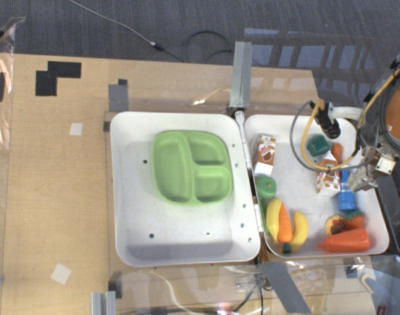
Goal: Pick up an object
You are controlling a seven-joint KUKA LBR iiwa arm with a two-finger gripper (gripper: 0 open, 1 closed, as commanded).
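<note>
The right bin holds several small items. A brown and white carton lies at its left, with a green round piece below it, then a yellow banana and a carrot. A teal piece, a second small carton, a blue object and a long orange object lie further right. My gripper hangs low at the bin's right side, just above the blue object and beside the second carton. Nothing is visibly held.
The left bin carries a green divided plate. A yellow and black cable loop with a black plug hangs over the right bin's back. The grey arm covers the right rim.
</note>
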